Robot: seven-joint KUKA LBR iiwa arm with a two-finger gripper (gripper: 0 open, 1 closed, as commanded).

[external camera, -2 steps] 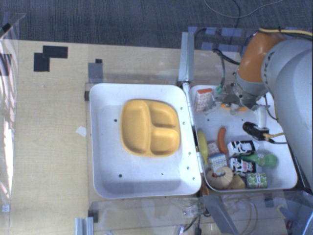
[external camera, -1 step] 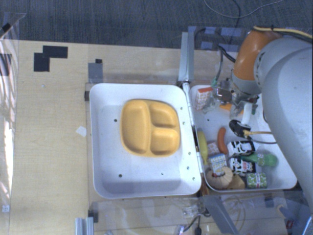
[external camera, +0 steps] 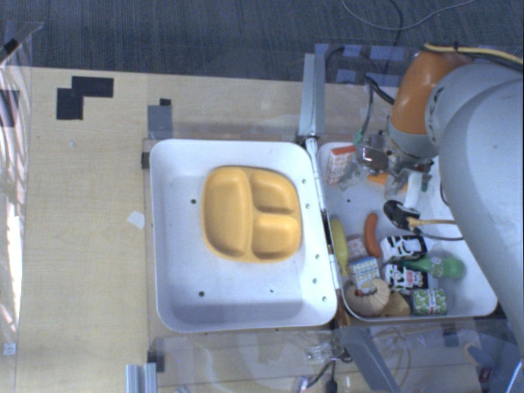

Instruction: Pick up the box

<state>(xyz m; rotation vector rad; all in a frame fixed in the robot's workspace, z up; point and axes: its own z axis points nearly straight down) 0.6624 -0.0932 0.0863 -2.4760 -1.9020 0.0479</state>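
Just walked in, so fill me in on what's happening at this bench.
A grey robot arm reaches in over the right bin, which is crowded with small food items, among them a small box at its top left corner. The pincer sits near that box. The left bin holds a yellow divided tray.

The left bin (external camera: 176, 301) holds 1 yellow tray (external camera: 250, 213) with 3 compartments. In the right bin (external camera: 483, 303), the grey arm (external camera: 479, 146) reaches down at the far end, its gripper (external camera: 383, 159) just beside a small box (external camera: 341, 164). Nearer lie a banana (external camera: 339, 245), a sausage (external camera: 372, 233), and a green bottle (external camera: 432, 266).
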